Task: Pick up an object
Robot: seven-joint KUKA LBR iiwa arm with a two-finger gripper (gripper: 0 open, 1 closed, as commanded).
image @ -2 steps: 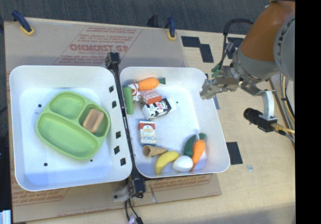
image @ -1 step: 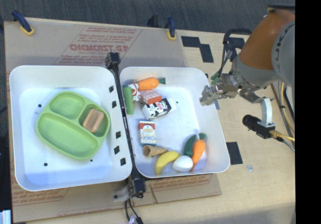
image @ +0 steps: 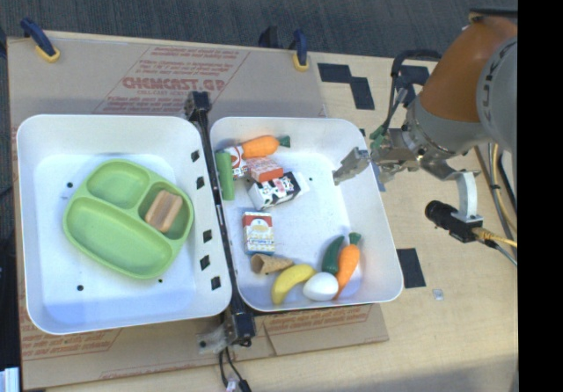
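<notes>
Jaws position: at the end of the grey arm (image: 457, 109), over the upper right part of the right bin (image: 376, 232), just inside its right wall. Jaws state: cannot be determined; the camera view does not resolve whether they are released or clenched.

Candidate objects, located from the jaws as seen in the camera view:

- Cow-patterned carton (image: 274, 190): to the left of the jaws and slightly lower, lying on the bin floor, apart from them.
- Red and white packet (image: 262, 170): left of the jaws, touching the carton's upper edge.
- Upper carrot (image: 259, 147): left of the jaws and slightly higher, near the bin's top wall.
- Green stick (image: 226, 177): farther left, against the bin's left wall.
- Juice box (image: 258, 232): below and left of the jaws.
- Cone (image: 268, 264), banana (image: 292, 282) and white egg (image: 321, 286): well below the jaws, grouped along the bin's bottom wall.
- Lower carrot (image: 348, 264) and dark green vegetable (image: 332, 254): directly below the jaws, side by side, beside the egg.

Left bin (image: 35, 276): well left of the jaws. It holds a green divided plate (image: 114, 241) with a brown block (image: 163, 210) in one compartment.

Both bins rest on the worktop (image: 457, 311).
</notes>
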